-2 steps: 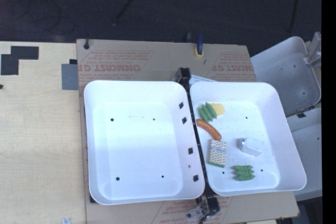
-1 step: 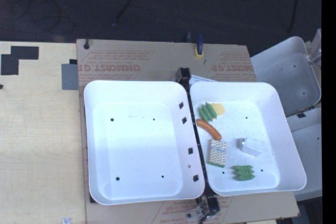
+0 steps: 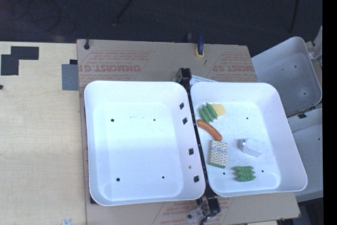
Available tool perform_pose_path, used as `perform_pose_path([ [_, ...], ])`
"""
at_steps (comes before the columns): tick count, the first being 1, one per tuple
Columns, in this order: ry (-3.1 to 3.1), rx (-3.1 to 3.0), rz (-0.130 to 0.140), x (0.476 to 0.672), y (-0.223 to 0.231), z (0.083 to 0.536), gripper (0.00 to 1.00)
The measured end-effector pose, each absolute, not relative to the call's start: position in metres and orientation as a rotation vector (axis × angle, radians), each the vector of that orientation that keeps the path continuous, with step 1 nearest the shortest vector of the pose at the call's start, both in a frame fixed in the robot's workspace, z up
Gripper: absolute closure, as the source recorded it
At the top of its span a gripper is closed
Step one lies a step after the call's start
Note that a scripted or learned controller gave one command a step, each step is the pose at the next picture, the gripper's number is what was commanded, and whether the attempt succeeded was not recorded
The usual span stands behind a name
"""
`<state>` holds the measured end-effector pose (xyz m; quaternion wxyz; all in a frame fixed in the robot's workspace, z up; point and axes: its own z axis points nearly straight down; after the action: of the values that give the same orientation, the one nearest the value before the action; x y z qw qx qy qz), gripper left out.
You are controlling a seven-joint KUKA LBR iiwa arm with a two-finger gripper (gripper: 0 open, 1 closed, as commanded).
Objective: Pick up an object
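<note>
The right bin [image 3: 279, 129] holds several small objects. A green leafy piece [image 3: 208, 112] lies beside a yellow piece [image 3: 219, 109] near the bin's far left corner. Just below them an orange sausage-shaped object [image 3: 209, 129] lies at a slant. A small patterned box with a green edge [image 3: 218, 154] sits against the left wall. A grey-white block [image 3: 249, 147] rests in the middle of the bin. A green pod-like object [image 3: 244, 173] lies near the front wall. The left bin [image 3: 100, 129] shows bare white floor.
Both bins rest on a cardboard sheet [image 3: 137, 63] on the wooden bench [image 3: 37, 129]. Black clips [image 3: 185, 120] join the bins along their shared edge. A blue and yellow clamp [image 3: 200, 48] stands at the back. A grey metal plate [image 3: 287, 74] lies right of the bins.
</note>
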<state>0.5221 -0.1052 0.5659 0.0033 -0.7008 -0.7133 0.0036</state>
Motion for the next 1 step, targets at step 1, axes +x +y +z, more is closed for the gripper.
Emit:
perform_pose_path([
  [1,-2.241,-2.189,0.014,0.5228,-0.1043,0.5754,1.00],
])
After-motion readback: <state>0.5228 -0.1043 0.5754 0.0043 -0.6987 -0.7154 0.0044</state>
